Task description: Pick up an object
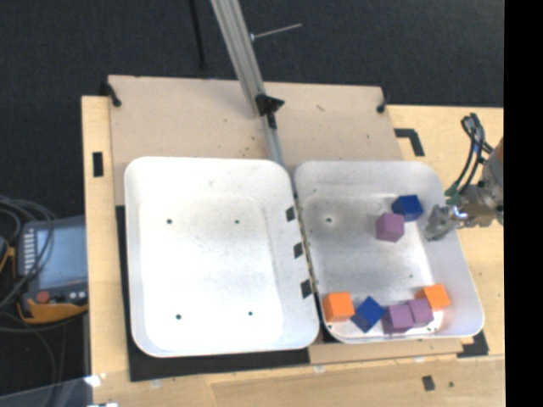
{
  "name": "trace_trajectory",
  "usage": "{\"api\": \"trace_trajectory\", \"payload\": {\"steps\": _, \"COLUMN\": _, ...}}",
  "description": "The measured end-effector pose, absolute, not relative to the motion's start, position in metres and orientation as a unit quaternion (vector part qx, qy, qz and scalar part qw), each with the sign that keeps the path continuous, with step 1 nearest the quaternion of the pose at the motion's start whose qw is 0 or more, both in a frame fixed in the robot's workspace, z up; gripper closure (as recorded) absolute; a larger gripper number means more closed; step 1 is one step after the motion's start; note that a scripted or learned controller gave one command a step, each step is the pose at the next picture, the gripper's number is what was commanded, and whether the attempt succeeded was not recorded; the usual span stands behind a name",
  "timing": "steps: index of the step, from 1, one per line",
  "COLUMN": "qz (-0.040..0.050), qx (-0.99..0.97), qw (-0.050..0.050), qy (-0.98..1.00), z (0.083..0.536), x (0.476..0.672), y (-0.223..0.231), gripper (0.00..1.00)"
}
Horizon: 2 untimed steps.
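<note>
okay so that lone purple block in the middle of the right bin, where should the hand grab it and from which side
Judging from this view, come straight down from above on the purple block and close on its two side faces that run toward and away from the blue block. It sits apart from the bin wall, but the blue block crowds its upper-right corner, so avoid putting a finger there. The hand is close by, at the right rim.

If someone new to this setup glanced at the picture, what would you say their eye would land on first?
Probably the coloured blocks in the right bin: a blue block and a purple block sit near its middle. More are bunched along its near edge, among them an orange block and another orange block. Next comes the gripper at that bin's right rim, beside the blue block.
</note>
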State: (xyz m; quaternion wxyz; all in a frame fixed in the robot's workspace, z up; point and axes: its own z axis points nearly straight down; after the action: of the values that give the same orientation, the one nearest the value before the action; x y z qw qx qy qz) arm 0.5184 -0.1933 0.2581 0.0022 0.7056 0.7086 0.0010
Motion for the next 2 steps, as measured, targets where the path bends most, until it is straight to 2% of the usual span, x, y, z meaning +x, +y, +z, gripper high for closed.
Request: {"api": "trace_trajectory", "payload": {"steps": 2, "qz": 0.0004, "qx": 0.705, "qw": 0.0, "qy": 0.71, "z": 0.234, "x": 0.513, "y": -0.084, "gripper": 1.0}}
